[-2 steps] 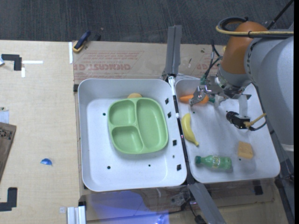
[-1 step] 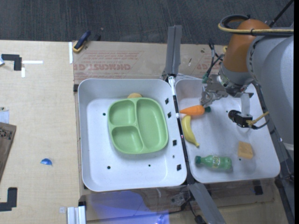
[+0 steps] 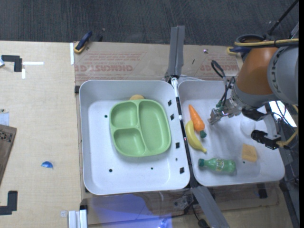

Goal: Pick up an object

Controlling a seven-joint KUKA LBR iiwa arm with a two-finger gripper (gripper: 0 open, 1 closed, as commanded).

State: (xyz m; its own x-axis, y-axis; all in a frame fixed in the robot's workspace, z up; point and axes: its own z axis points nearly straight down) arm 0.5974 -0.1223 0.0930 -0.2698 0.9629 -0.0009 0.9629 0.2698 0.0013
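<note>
**Two bins, four loose items, claw over the right one**

Two white bins sit side by side on my screen. In the left bin (image 3: 95, 127) I see a green divided plate (image 3: 140, 127) with three compartments, lying flat, and a small yellow-orange thing (image 3: 137, 98) peeking out from behind its far edge; I cannot tell what that is.

The right bin (image 3: 266, 172) holds what I could pick. A carrot (image 3: 196, 118) lies near the bin's left wall, tip pointing away from me. A banana (image 3: 194, 137) lies just beside it, its upper end touching or nearly touching the carrot, curving down toward the near side. A green bottle (image 3: 217, 165) lies on its side close to the near wall. A yellow block (image 3: 249, 153) sits to the right of the bottle, apart from it.

The arm (image 3: 266, 72) comes in from the right, and the claw (image 3: 219, 114) hangs over the far part of the right bin, just right of the carrot and not touching it as far as I can see. Whether the claw is spread or closed, I cannot tell from this angle. I see nothing between its tips.
</note>
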